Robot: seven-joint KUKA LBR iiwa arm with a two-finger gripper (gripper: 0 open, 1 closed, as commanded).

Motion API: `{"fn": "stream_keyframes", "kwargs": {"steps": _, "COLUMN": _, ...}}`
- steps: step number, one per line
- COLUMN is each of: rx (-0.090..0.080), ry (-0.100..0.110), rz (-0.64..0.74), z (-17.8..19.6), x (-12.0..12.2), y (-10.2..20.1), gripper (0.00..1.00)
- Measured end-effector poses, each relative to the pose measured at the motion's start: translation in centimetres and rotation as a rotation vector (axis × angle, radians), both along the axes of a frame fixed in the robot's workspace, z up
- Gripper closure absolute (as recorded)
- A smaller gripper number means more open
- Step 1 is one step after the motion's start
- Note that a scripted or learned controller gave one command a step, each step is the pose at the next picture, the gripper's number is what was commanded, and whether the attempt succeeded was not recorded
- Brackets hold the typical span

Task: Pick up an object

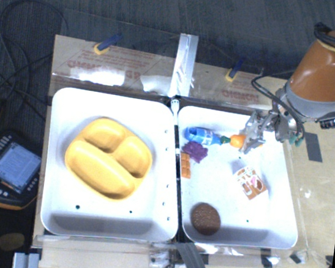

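Hovering hand (250, 139) — beside bottle (207, 136), right bin (284, 184)

Your bench (317, 213) carried two shallow white bins side by side, their inner walls touching along the middle. The left bin (57, 146) held one large yellow lumpy object (109, 156) near its centre. The right bin (281, 202) held a blue bottle with an orange cap (207, 136) at its far side, a purple piece (196, 151) just beside that, a small orange block (185, 164) against the dividing wall, a patterned packet (250, 181) toward the right, and a brown round object (206, 218) near the front wall. Behind the bins you had a clear sheet (139, 73) on the bench, pinned by two yellow-and-blue clamps (106, 43). Bits of dark tape (313, 146) lay on the bare bench at the right.
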State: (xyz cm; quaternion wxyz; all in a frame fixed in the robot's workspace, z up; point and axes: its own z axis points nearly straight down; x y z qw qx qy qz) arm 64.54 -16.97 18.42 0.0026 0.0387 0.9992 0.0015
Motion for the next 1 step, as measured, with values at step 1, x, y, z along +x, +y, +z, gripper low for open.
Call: {"fn": "stream_keyframes", "kwargs": {"steps": 1, "rx": 0.000, "ry": 0.004, "rz": -0.244, "z": 0.29, "x": -1.69, "y": 6.05, "gripper": 1.00}}
